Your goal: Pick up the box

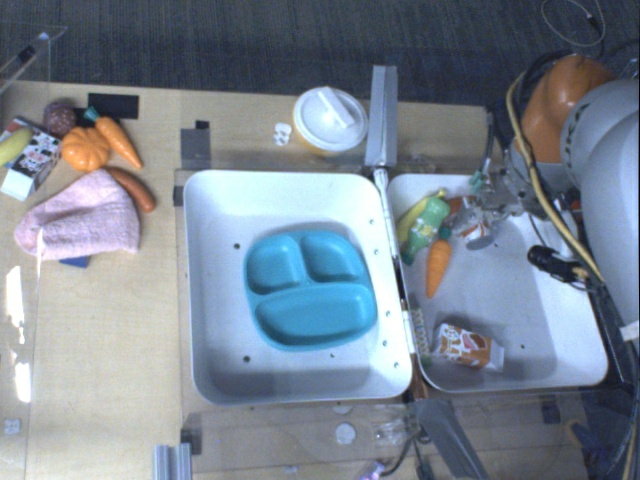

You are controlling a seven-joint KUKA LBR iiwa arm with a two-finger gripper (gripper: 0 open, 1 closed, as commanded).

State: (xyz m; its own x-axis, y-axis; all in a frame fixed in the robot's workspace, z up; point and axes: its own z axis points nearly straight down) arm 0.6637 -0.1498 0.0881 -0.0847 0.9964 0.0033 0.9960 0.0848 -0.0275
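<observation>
White plastic forms the two shallow bins side by side on the bench (100, 368): the left bin (215, 368) fills the middle of the frame and holds a blue divided tray (310, 288), while the right bin (560, 358) sits at centre right. In the right bin's lower part lies the box (464, 346), a small orange and white carton on its side, near the bin's bottom rim and well apart from everything else in it. Higher in the same bin, a yellow-green toy (424, 218) rests against the upper left corner, with a toy carrot (437, 266) just below it. The gripper (487, 213) is low in the upper part of the right bin, just right of those toys, above a small red and white item (472, 230) that may be touching it; blur hides how its fingers stand, so I cannot tell. Outside the bins, a white lidded cup (331, 119) stands at top centre, and at upper left lie a pink cloth (80, 218), a small pumpkin (84, 149) and another carrot (120, 140).
</observation>
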